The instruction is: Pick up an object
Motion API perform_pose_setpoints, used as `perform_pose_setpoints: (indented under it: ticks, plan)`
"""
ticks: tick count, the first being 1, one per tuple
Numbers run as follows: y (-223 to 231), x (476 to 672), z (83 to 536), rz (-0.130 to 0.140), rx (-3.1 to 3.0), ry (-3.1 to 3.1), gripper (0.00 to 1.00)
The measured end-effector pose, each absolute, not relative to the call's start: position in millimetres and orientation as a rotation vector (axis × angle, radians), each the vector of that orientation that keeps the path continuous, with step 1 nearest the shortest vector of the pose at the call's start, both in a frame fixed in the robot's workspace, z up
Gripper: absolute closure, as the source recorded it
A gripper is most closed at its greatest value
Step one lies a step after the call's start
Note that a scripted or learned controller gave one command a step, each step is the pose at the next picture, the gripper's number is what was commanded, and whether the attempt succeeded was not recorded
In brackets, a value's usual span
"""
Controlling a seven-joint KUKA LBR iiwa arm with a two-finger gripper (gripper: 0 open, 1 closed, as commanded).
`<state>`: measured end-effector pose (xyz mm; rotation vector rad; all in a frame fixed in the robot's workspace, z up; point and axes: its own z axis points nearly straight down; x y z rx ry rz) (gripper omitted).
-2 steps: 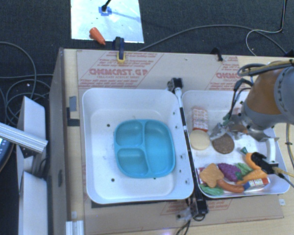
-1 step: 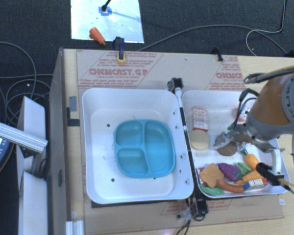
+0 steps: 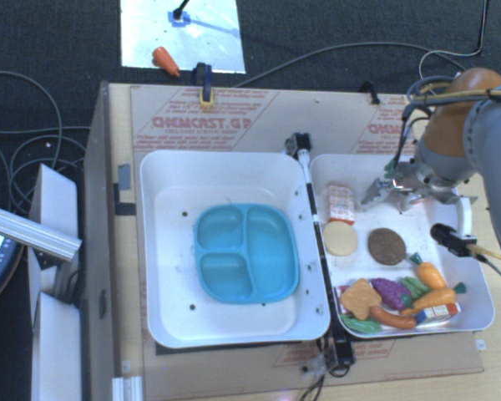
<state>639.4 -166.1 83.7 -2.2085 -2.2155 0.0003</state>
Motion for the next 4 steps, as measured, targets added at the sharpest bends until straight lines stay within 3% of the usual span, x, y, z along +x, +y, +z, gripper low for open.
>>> perform_pose_setpoints:
  ticks: [1,2,3,4]
  plan:
    - [-148.4,600.1,99.8,-0.002,-2.221,-2.225,0.0]
    - [-150.6,547.8,92.4,0.0,-2.221,-2.223,0.0]
    - [-189.7,650.1,80.9,0.04,-2.213,-2.193,0.0]
    - [-125.8,609.8,97.1,-0.002,-2.216,-2.228,0.0]
